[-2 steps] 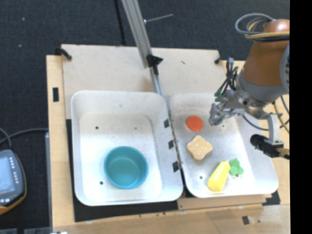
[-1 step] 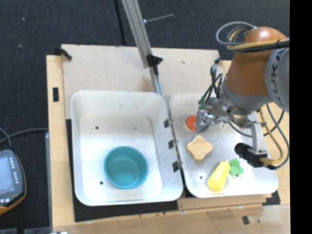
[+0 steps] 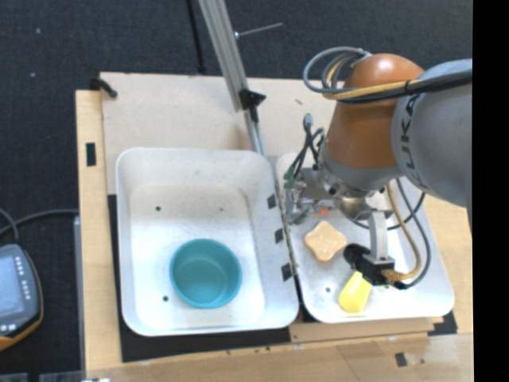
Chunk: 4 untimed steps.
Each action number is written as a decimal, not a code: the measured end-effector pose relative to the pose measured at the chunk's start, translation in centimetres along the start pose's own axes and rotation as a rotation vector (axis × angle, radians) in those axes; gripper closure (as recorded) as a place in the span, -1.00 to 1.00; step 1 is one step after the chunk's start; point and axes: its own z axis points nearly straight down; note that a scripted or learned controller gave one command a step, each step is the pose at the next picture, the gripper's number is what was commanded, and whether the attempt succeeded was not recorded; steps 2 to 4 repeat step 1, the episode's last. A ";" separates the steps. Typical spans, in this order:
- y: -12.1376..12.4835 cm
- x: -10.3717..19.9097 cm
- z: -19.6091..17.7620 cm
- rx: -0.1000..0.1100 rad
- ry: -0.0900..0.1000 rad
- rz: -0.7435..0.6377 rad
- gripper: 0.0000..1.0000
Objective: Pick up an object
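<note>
Tool (image 3: 312, 205) over right bin (image 3: 433, 293), above tan sponge (image 3: 325, 241); its grip state unreadable. Risk: yellow block (image 3: 355, 294) lies near the sponge, so a descent could nudge both.

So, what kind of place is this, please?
Probably a robotics lab test bench: a grey and orange arm over two white bins, a bare wooden board, and dark carpet.

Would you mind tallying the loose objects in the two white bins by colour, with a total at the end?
Teal: 1, the teal bowl in the left bin.
Tan: 1, the tan bread-shaped piece in the right bin.
Yellow: 1, the yellow object in the right bin.
Total: 3.
</note>
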 end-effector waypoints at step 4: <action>-1.1 5.1 -0.3 0.001 0.001 0.000 1.00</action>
